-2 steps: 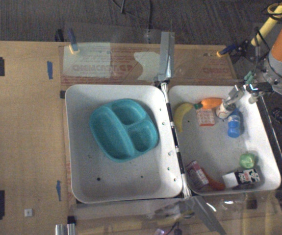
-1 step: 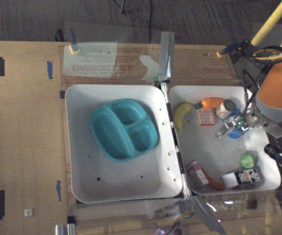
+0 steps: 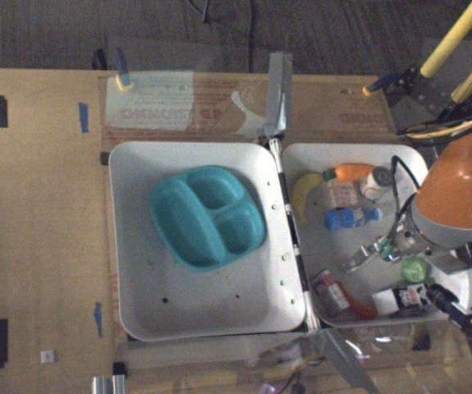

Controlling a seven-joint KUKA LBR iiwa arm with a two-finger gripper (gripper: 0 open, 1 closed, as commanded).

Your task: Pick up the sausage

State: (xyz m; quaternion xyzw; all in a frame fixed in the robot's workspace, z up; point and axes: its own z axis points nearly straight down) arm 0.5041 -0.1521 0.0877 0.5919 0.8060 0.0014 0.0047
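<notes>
At the bottom of the frame, close to the lower wall of the right bin [image 3: 359,322], lies the sausage [image 3: 334,294]: a dark reddish, cylindrical thing in a glossy wrapper with a pale label patch. Its long axis runs on a slant, from upper left near the bin's dividing edge down to lower right, where a plain red-brown end tapers out toward the bin's front wall. Just to its right sits a flat black-and-white packet [image 3: 412,296], and above that a small round green object [image 3: 414,269].

The gripper [image 3: 365,258] hangs over the middle of the right bin, a slim metallic piece pointing left from the wrist, apart from the sausage and above it in the frame. Whether its fingers are apart or together cannot be told. Behind it the arm [image 3: 457,191] bulks in at the right edge, smooth orange over grey.

Higher in the same bin lie a small blue bottle [image 3: 350,218] on its side, a yellow rounded item [image 3: 305,194] and an orange bottle [image 3: 355,173] with a white cap.

The left bin [image 3: 137,245], a shallow matte white tray with rounded corners, holds a teal plastic plate [image 3: 208,217] divided into three compartments. Both bins rest on a light brown bench [image 3: 38,245].
</notes>
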